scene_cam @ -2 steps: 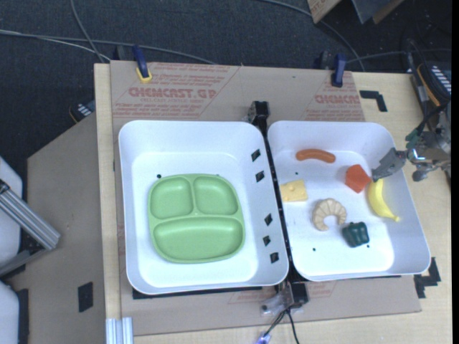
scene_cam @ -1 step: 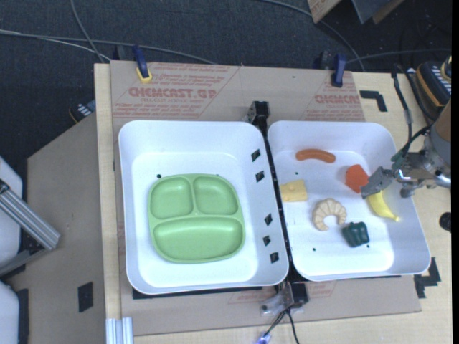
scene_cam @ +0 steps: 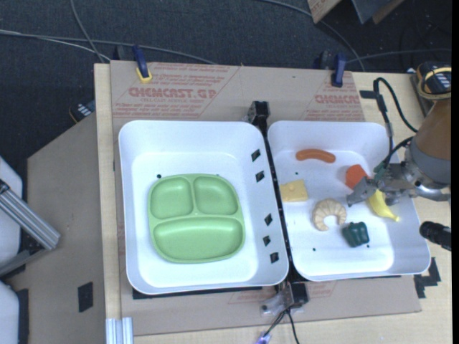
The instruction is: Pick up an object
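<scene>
Camera view, desk: I see a brown board with red print, clamped at the far edge by two blue clips, carrying two white bins side by side.
Left bin: it holds one green tray with three compartments, lying flat near the middle.
Right bin: it holds the small food items, all apart from the tray.
Sausage: orange-red, lying across the far part of the right bin.
Cheese: a yellow wedge near the bin's left wall, just left of the croissant.
Croissant: tan, curved, about the middle of the right bin.
Green piece: dark green, near the croissant on its right, toward the near edge.
Red piece: orange-red, close to the jaws on their far-left side.
Banana: yellow, lying just beside and below the jaws; I cannot tell if it touches them.
Arm: I have it reaching in from the right, orange band above the grey wrist, over the right bin's right side.
Jaws: low over the bin between the red piece and the banana; I cannot tell how far apart they stand, nor whether anything sits between them.
Cables: black and grey leads run over the dark floor behind the desk.
</scene>
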### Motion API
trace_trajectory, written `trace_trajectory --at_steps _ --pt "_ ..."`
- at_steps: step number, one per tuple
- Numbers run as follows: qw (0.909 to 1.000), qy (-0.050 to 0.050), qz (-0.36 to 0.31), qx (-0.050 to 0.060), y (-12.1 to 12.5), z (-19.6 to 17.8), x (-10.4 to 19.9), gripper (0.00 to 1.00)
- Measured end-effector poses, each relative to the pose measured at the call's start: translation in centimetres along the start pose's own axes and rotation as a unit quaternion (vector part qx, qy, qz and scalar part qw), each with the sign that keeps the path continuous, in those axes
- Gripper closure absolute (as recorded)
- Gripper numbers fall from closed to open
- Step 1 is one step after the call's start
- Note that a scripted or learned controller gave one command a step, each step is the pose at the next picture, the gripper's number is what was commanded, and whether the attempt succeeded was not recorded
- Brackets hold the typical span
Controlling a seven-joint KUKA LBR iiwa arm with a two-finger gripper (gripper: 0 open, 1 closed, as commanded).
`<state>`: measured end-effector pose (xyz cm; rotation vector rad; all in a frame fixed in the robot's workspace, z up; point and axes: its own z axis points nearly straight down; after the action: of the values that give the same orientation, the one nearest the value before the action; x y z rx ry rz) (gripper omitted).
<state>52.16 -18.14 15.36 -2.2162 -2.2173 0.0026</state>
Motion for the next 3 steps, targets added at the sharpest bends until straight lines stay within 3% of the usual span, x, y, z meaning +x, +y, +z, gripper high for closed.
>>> trace_trajectory --at_steps 1,2,3 --pt "1.0 0.001 0.0 0.0 -0.1 5.7 -0.8 0.0" --pt "1.0 -0.001 0.0 -0.003 0.0 4.3 -0.8 1.0" --pt "1.0 -0.003 0.0 -0.006 -0.4 -1.9 -0.4 1.0"
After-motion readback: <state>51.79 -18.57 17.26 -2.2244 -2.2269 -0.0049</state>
